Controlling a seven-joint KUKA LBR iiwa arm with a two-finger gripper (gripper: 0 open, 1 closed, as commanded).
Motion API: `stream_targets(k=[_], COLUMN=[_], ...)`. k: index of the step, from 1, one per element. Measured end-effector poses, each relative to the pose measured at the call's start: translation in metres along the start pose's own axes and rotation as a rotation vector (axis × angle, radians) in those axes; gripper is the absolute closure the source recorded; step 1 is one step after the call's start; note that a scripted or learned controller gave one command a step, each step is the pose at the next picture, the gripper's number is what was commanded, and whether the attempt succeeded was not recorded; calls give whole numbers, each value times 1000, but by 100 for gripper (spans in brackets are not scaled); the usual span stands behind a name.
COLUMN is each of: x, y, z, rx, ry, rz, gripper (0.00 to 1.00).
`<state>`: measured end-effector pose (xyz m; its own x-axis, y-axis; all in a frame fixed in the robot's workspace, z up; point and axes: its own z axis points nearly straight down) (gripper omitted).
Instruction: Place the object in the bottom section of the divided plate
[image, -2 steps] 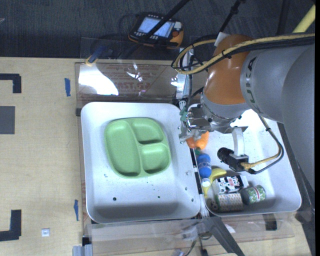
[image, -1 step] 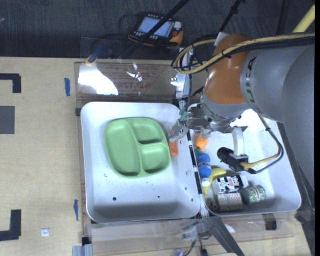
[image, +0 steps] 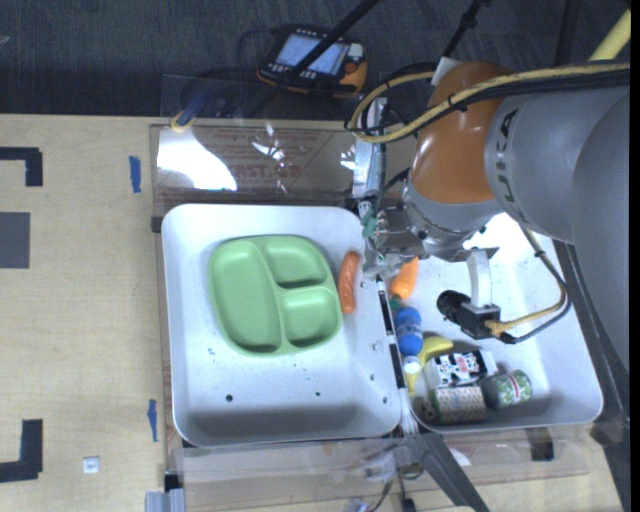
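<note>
A divided plate (image: 272, 295) is lying in the left bin (image: 200, 390), with a carrot-shaped piece (image: 348, 282) sitting just beside its right edge. In the right bin (image: 570, 370), a can (image: 505, 388), a small carton (image: 458, 368) and other small items are crowding together along the near left side.

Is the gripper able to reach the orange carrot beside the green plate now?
Probably yes. The carrot lies uncovered in the left bin, right of the plate, and the gripper hangs just beside it.

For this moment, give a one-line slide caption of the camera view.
Gripper hovers beside orange carrot at green divided plate's right rim.
</note>
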<state>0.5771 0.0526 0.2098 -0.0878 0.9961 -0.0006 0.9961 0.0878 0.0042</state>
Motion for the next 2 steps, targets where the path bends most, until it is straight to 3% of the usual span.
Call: stream_targets(k=[1, 2], x=[5, 5], y=[-50, -50], z=[26, 26], rx=[9, 9], ry=[1, 1], rz=[213, 214], gripper=[100, 0])
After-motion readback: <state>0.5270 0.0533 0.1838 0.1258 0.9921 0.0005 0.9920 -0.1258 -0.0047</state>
